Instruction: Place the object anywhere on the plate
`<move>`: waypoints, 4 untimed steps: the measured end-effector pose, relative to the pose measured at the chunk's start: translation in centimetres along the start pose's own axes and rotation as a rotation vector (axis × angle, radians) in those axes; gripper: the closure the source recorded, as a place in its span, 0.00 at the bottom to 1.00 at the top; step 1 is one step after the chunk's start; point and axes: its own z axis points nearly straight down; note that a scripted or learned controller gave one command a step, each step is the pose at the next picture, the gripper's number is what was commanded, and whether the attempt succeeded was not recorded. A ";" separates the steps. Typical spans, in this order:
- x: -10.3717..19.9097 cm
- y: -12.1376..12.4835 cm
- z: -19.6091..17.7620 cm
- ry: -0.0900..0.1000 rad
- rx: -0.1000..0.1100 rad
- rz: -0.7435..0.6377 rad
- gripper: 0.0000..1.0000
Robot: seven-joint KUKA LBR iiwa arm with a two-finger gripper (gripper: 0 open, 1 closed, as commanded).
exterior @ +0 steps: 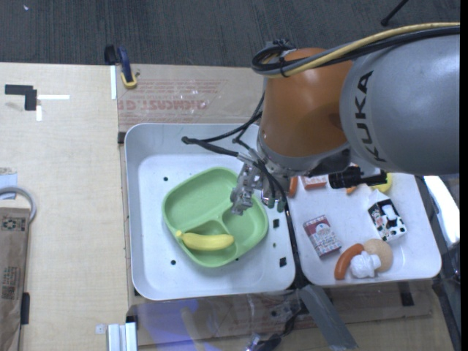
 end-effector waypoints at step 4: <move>-1.6 3.9 -0.9 -0.004 -0.003 -0.926 1.00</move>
